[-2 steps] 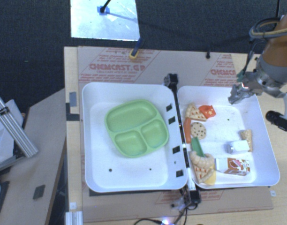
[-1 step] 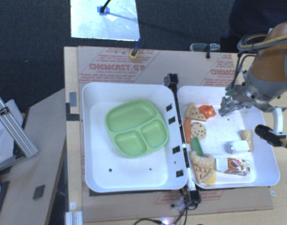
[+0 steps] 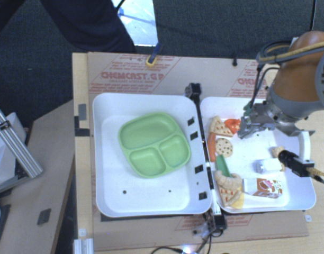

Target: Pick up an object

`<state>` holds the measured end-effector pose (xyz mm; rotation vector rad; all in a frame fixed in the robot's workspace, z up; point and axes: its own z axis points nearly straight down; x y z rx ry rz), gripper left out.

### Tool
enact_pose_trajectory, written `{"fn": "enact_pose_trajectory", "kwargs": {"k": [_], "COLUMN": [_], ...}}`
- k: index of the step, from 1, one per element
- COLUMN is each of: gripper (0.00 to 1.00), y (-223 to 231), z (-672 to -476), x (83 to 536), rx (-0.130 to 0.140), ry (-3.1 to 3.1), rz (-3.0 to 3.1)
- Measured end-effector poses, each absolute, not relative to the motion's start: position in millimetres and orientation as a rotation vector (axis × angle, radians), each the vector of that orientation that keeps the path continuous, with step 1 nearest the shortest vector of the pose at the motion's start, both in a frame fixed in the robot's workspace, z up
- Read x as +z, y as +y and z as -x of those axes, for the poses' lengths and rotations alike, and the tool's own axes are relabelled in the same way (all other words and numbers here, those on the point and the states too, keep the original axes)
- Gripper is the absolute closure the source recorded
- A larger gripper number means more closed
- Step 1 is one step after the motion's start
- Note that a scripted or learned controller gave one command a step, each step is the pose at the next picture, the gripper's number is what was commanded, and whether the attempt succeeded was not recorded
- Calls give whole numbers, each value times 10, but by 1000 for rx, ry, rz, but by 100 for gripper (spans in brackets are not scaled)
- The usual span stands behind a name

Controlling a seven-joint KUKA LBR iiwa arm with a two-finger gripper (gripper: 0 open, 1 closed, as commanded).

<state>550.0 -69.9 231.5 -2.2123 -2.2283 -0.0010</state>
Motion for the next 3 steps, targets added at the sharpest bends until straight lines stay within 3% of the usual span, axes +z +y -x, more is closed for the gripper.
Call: {"fn": "enact_pose_trajectory", "kwargs": {"k": [1,3], "gripper": [100,100], "y": [-483,-544], "z": [-5279,-5349], "x": [2136,2324], "rx": [1,-3], "ry": [-2227,-2225], "rz": [2213,2221]}}
